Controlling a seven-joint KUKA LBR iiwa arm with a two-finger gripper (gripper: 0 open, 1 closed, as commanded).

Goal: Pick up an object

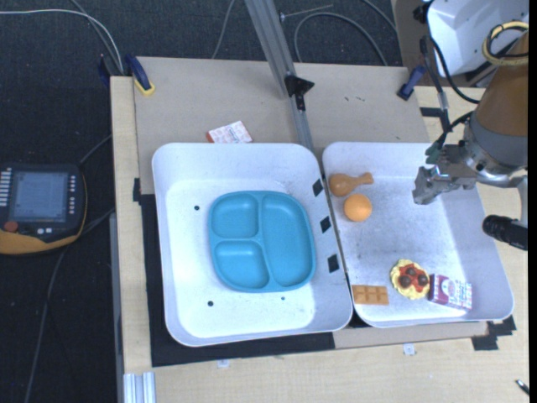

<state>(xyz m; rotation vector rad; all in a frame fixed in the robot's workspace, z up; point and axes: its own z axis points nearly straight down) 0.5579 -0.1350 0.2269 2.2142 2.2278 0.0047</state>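
The right bin (470, 233) holds several small toy foods. An orange ball (357, 208) lies near its left wall, with a tan drumstick-shaped piece (347, 183) just behind it. At the front sit a brown cracker (370, 295), a round yellow and red tart (409, 279) and a small pink and white packet (451, 293). My gripper (425, 188) hangs over the right bin's back half, to the right of the ball and drumstick, apart from both. Nothing shows between its fingers.
The left bin (180, 225) carries a blue divided plate (261, 240). A small red and white card (229, 133) lies on the bench behind it. A metal pole (277, 49) rises between the bins at the back. The grey and orange arm (503, 116) enters from the right.
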